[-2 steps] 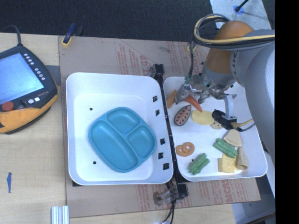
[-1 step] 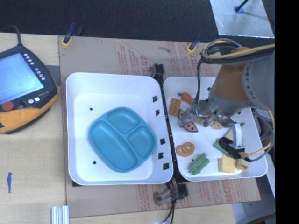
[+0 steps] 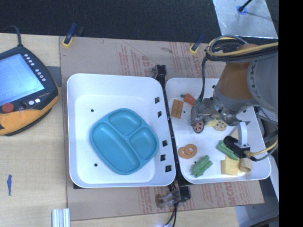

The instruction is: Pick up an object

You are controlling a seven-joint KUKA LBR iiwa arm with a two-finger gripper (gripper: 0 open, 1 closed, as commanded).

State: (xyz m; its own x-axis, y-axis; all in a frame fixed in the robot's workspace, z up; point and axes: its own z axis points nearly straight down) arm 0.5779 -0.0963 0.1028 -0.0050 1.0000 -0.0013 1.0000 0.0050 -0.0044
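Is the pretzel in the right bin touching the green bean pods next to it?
Apart. The camera view shows bare white bin floor between the pretzel and the green bean pods, which lie lower and further right.

Orange pretzel (image 3: 187,151) flat in right bin (image 3: 180,86), green beans (image 3: 201,166) just beside, cheese wedge (image 3: 230,166) nr front

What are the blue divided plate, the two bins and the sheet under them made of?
Blue divided plate: looks like moulded plastic, matte with a soft sheen, rounded compartment ridges. Left bin and right bin: probably thin formed plastic, smooth white, rounded corners. Sheet: looks like brown cardboard, matte, with faded red print and creases.
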